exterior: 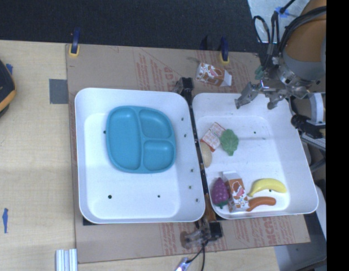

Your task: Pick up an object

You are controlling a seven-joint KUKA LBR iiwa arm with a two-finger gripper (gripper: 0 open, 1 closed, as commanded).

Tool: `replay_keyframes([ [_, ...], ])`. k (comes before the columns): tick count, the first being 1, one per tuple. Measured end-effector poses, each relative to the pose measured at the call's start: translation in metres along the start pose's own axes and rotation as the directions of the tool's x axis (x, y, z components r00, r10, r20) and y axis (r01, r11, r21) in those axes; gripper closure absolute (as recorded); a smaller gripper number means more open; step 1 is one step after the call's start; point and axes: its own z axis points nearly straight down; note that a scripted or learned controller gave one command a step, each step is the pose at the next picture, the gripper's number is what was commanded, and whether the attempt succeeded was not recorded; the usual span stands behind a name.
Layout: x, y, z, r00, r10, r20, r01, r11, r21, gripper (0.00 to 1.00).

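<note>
Above right bin [299,168], gripper [259,96] hovering spread, pinching nothing. Banana [268,186] appearing light, stiff, smooth; advising grip across middle.

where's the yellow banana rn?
In the camera view, the yellow plastic banana lies in the right white bin, near its front-right corner, just above the orange-red sausage and right of the small carton.

Blue divided plate [141,139] in left bin [90,202], small packet [213,74] on cardboard beyond the bins
</note>
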Motion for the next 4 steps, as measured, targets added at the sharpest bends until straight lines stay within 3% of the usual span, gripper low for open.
replay_keyframes([
  [1, 0.019, -0.041, 0.118, 1.0, 0.002, 0.001, -0.002, 1.0, -0.005, 0.0],
  [2, 0.0, -0.023, 0.117, 1.0, 0.002, -0.002, -0.002, 1.0, -0.007, 0.0],
  [3, 0.02, -0.036, 0.117, 1.0, 0.001, 0.003, -0.001, 1.0, -0.01, 0.0],
  [4, 0.037, 0.014, 0.117, 1.0, 0.002, 0.0, -0.002, 1.0, -0.007, 0.0],
])
